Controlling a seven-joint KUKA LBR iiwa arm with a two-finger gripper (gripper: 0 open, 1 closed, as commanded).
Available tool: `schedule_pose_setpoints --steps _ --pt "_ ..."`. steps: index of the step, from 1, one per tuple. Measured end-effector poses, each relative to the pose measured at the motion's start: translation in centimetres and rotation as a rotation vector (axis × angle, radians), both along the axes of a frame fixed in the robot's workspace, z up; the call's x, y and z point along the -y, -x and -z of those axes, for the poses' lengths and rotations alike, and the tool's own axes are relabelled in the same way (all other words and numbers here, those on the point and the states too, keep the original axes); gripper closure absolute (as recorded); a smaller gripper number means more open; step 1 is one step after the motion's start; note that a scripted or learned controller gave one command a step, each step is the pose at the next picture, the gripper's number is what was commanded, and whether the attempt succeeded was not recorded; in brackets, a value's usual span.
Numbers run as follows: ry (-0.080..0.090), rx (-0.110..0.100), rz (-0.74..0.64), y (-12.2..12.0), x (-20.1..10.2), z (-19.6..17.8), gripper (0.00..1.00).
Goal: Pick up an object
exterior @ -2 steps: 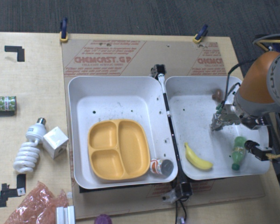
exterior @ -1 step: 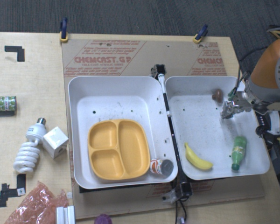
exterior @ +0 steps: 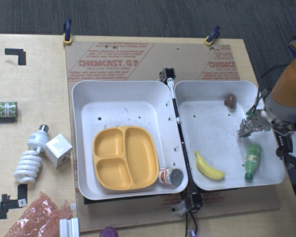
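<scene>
Green bottle lies just below the gripper in the right bin, close under its tips but not between them. Whether the gripper is wide or narrow cannot be told. Left of the bottle, and down-left of the gripper, lies a banana; a small brown lump sits up-left of it. Farther left, the other bin holds a yellow divided plate and a small can.
</scene>
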State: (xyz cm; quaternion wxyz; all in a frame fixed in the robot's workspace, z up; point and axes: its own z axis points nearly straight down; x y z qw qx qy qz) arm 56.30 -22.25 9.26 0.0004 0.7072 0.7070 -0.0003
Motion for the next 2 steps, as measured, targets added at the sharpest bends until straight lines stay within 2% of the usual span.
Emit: schedule_pose_setpoints --steps 1,2 --pt "-0.001 0.000 0.001 3.5 0.0 0.0 1.00" --pt "-0.001 0.000 0.001 8.5 -0.9 0.0 1.00"
